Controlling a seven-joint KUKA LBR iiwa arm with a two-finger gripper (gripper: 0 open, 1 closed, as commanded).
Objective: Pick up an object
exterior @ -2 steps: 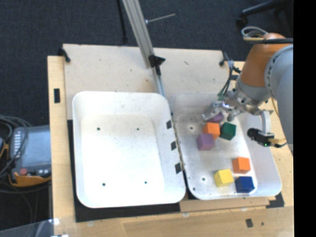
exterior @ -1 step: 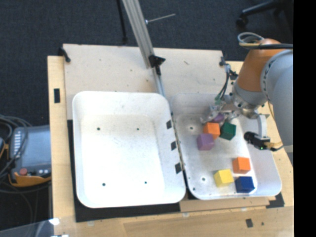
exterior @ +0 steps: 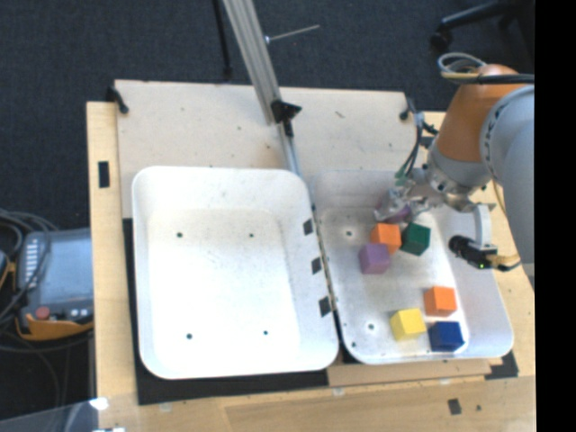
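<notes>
Six blocks lie in the right bin [exterior: 353, 207]. Gripper [exterior: 400, 207] sits at 12 o'clock of the orange block [exterior: 388, 235] and green block [exterior: 416, 239]; whether it is apart or together, cannot tell. Purple block [exterior: 374, 258] adjoins at 7 o'clock. Left bin [exterior: 144, 241] offers open room.

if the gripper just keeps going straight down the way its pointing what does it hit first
Probably the orange cube, maybe the green cube beside it: the gripper points down just above that pair. Depth is unclear from this slanted view.
</notes>
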